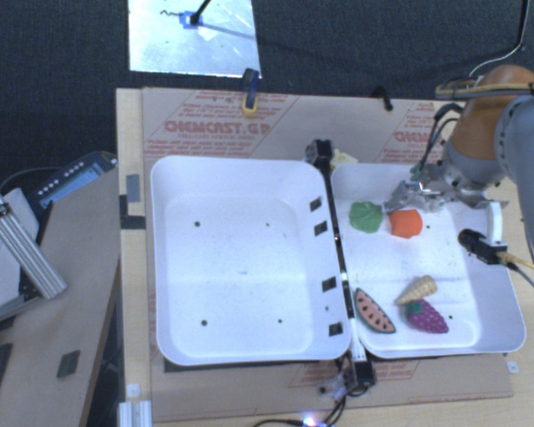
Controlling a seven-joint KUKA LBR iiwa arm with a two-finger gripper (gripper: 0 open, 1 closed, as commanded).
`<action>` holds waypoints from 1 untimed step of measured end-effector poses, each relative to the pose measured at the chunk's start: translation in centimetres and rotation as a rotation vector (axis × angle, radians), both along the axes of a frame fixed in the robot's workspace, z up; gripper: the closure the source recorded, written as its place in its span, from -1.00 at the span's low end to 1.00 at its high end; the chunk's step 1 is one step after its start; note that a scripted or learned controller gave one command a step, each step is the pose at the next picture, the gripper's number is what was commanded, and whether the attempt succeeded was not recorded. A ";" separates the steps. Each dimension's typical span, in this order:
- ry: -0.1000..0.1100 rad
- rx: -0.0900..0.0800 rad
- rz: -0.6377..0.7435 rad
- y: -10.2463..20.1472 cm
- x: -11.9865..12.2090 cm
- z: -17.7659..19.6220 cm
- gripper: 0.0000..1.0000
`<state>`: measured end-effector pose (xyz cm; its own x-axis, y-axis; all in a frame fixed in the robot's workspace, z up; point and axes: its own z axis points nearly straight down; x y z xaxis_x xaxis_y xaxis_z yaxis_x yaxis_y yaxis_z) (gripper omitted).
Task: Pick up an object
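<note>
Leftmost, the left bin (240,265) shows only its white floor with a few dark specks. Next to it, across the black clips on the shared rims, the right bin (489,327) holds all the toys. Nearest the divider at the front lies a watermelon slice (374,310), flat on the floor. Farther back sits a green leafy piece (367,216), and just beside it to the right an orange round piece (406,223). Toward the front again, a cream cone-shaped piece (416,288) lies tilted, its lower end touching or nearly touching a purple grape bunch (424,316). Over the back of this bin hangs the gripper (416,195), low above the orange round piece and just behind it; whether it touches that piece cannot be told. How the tool is set cannot be made out against the metal and cables of the wrist, and nothing is visibly held. The grey arm (516,140) with its orange band (507,78) enters from the right.
</note>
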<state>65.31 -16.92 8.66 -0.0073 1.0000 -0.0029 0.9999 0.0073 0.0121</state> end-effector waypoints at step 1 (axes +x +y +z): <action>0.015 0.004 -0.006 3.0 -5.5 -0.2 -1.00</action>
